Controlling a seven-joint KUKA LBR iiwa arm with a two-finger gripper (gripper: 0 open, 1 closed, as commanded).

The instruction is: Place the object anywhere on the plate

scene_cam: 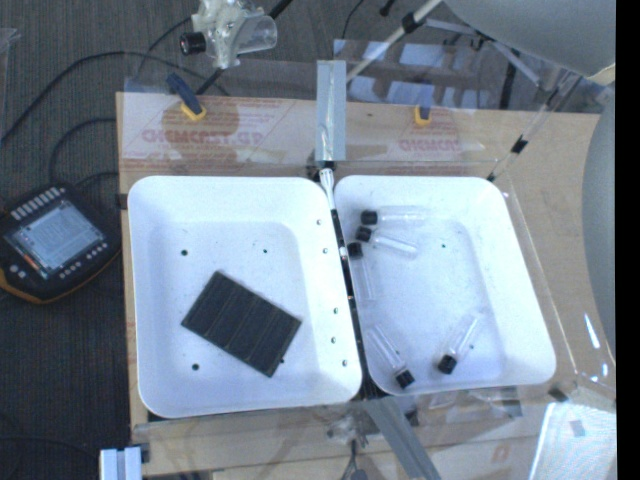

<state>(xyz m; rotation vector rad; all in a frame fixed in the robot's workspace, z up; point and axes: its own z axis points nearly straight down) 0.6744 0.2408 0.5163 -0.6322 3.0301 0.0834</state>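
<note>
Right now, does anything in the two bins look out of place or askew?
Nothing looks damaged or spilled. The dark ridged plate lies flat but turned at a slant in the left bin. In the right bin, clear tubes with black caps lie scattered on their sides, pointing different ways.

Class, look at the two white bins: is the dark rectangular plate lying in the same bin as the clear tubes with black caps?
No: the dark plate lies alone in the left bin, while the capped tubes lie in the right bin.

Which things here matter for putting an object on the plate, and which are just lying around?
For the job:
- dark plate in the left bin
- clear black-capped tubes in the right bin

Lying about:
- handheld controller on the floor
- yellow clamps on the bench's far edge
</note>
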